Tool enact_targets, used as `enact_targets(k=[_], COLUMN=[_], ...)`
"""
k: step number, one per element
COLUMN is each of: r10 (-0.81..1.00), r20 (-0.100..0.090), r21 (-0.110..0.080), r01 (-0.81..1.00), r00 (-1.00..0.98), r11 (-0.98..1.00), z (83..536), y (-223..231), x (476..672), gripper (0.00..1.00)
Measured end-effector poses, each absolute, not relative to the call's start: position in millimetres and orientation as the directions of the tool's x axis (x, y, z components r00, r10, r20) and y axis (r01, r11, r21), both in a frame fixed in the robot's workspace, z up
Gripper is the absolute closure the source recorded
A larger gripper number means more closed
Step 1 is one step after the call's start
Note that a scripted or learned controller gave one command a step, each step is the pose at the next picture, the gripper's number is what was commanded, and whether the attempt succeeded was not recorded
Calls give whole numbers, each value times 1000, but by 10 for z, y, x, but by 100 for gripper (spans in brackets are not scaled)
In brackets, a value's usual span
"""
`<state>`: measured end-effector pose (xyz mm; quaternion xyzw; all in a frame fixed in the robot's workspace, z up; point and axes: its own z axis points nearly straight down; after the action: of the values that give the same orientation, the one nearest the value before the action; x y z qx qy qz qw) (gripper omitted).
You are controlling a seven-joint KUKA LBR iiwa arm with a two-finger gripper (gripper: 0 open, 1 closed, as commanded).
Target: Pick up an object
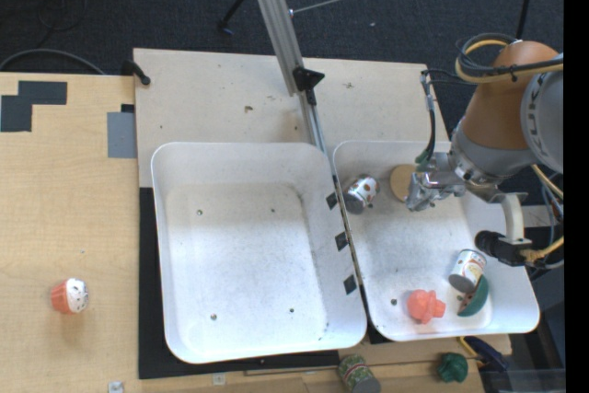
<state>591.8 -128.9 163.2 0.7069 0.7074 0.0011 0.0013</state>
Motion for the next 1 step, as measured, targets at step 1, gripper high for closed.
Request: enact_targets(k=[1], r10=[1000], r20=[-1], r21=[3], r01=[1000], r00=[2], r11=[-2], z=[2208], y=[-1366], x=[5852], gripper=[100])
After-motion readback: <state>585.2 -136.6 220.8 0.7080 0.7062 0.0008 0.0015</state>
